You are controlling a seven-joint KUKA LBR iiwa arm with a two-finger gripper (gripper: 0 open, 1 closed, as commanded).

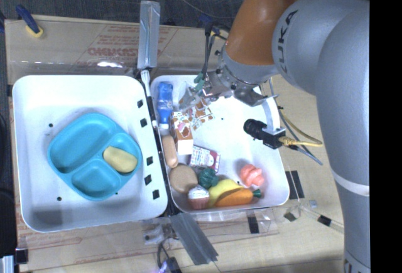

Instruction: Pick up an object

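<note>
1. The arm (314,33) is the largest thing. It comes in from the 3 o'clock side and bends over the right bin, and its orange band is at about 1 o'clock of the picture.
2. The desk (94,39) carries two white bins side by side. The left bin (31,96) sits at 9 o'clock and the right bin (276,171) at about 5 o'clock.
3. In the left bin lies a blue divided tray (81,152), and a yellow oval piece (120,159) rests in its compartment on the 3 o'clock side.
4. The end effector (207,93) is low at the 12 o'clock end of the right bin, just above some small printed packets (191,116). I cannot tell whether it is released or clenched, because the wrist covers it, and nothing is visible in its grasp.
5. The things to pick are in the right bin: a blue bottle (164,102) at 11 o'clock, a sausage-like piece (169,149) along the 9 o'clock wall, and at 6 o'clock a round brown piece (183,177), a yellow piece (225,189), an orange piece (235,198) and a pink piece (251,174).
6. In my judgement the step in hand is the descent for the grasp. The next move calls for a closing on one packet or the bottle, and then a straight lift.
</note>
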